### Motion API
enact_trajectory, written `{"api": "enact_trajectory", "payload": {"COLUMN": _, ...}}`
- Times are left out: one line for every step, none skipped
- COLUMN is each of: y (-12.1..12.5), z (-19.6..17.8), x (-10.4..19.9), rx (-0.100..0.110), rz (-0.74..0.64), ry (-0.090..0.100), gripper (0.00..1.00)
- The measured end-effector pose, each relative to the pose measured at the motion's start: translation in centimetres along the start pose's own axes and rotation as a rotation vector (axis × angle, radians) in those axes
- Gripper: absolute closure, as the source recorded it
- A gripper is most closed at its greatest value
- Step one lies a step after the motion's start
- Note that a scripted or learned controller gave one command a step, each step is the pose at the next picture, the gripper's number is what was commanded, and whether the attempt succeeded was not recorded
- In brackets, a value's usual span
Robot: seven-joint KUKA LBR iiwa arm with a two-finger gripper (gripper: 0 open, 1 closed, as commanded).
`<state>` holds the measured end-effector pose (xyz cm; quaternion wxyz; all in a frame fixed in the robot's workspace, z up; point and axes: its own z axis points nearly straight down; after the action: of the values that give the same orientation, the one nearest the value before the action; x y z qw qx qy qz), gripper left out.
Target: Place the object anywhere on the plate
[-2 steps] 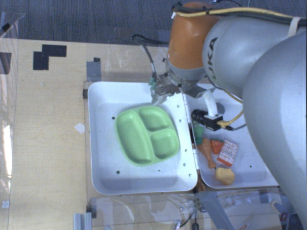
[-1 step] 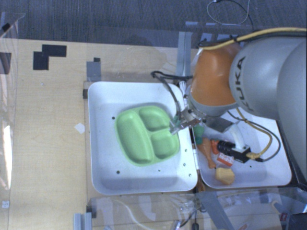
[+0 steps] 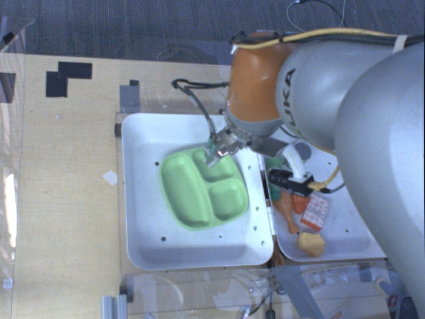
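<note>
The wooden counter [image 3: 66, 198] carries two white bins: one [image 3: 143, 238] at centre, the other [image 3: 352, 241] touching it at 3 o'clock.

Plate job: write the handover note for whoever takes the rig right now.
Pincer: over the upper right section of the green plate in the left bin; nothing seen held.
Objects: carrot, red packet and tan lump all lie in the right bin.
Done: nothing rests on the plate.
Left: pick one object from the right bin and set it on the plate.
</note>
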<state>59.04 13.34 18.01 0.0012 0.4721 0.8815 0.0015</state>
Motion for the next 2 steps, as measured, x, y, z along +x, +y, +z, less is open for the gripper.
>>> {"api": "enact_trajectory", "payload": {"y": 0.0, "z": 0.0, "x": 0.0, "rx": 0.0, "rz": 0.001, "ry": 0.0, "gripper": 0.0}}
{"api": "enact_trajectory", "payload": {"y": 0.2, "z": -1.2, "x": 0.0, "rx": -0.006, "rz": -0.002, "ry": -0.002, "gripper": 1.0}}
